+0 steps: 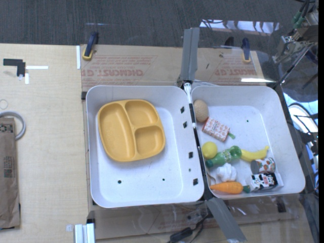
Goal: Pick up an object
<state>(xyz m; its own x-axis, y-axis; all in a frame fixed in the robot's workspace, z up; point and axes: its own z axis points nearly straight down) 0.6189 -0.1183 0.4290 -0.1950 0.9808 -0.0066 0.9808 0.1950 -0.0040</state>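
Gripper [302,32] sits at the top right corner, past the far edge of the right bin [271,99], well apart from everything in it. Can't tell its state, too cluttered there.

Right bin contents: potato [201,110] by the divider; orange carton [216,129] just beside it; lemon [209,149] touching a green bottle [226,156]; banana [254,154] to the right; white lump [224,172] below; carrot [227,188] at the near edge; two small cartons [264,173] in the near right corner.

Left bin [147,191]: yellow divided plate [131,129], upper left part.
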